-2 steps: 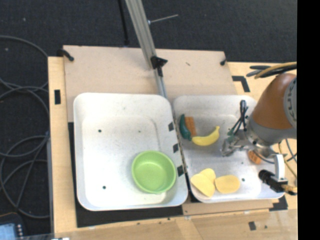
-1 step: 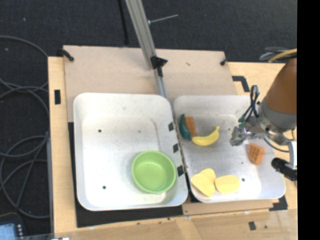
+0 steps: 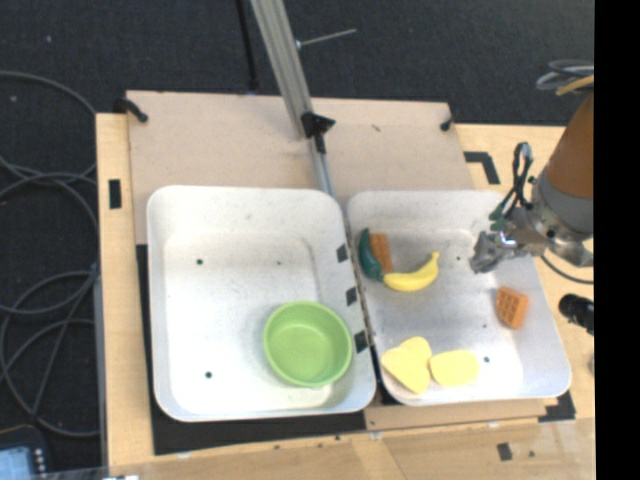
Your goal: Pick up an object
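Claw point(image 3: 487, 251), grip state unclear, hovers just right of the banana point(image 3: 413, 276).

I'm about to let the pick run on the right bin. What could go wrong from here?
1. The gripper hangs over bare floor between the banana and the orange block; a straight descent may close on nothing.
2. The banana touches the teal object near the bin wall, so grasping there may catch both.

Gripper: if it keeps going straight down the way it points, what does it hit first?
Likely the bare floor of the right bin. The gripper sits between the banana and the orange block, over neither. Depth is unclear from this slant.
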`<act>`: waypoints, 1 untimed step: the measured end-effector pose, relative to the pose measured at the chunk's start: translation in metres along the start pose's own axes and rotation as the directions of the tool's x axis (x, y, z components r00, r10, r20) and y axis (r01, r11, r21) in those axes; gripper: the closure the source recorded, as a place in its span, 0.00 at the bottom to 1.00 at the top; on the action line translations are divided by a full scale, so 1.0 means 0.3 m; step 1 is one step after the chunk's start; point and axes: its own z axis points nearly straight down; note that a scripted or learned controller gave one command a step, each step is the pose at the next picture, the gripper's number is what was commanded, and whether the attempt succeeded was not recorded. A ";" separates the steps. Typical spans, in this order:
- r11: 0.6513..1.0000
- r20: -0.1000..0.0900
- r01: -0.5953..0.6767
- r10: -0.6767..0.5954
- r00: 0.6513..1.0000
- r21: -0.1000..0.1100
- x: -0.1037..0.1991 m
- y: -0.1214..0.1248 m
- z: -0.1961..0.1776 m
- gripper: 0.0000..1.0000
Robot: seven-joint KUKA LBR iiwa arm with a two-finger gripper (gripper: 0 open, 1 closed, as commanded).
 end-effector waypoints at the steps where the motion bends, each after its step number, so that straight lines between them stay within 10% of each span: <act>1: 1.000 -0.001 0.000 0.000 1.000 0.003 -0.003 0.005 -0.090 1.00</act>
